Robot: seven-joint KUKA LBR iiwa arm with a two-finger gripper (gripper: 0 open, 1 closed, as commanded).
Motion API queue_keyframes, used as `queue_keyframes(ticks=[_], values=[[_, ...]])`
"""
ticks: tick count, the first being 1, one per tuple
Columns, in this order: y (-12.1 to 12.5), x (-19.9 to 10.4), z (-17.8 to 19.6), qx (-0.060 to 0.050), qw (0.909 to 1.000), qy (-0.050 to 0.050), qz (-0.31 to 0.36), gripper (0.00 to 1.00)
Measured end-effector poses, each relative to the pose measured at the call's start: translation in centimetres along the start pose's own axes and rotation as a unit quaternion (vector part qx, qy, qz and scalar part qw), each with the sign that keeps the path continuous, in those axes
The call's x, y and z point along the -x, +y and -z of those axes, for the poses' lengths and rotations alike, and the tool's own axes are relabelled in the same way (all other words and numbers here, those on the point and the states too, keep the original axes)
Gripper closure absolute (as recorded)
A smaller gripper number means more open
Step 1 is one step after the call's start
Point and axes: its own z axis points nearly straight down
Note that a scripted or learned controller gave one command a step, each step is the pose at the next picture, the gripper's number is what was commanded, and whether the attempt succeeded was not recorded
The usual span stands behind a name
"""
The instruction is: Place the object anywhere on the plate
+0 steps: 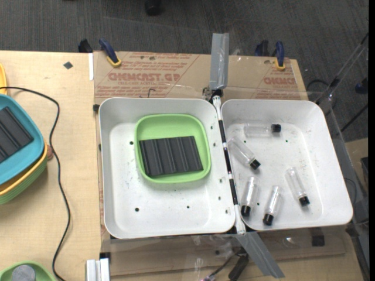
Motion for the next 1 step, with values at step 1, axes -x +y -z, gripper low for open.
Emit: queue_keyframes(ticks=[1], values=[[0.64, -2.56, -0.03, 0.0, 0.9998, 0.0, -0.021, 0.0]])
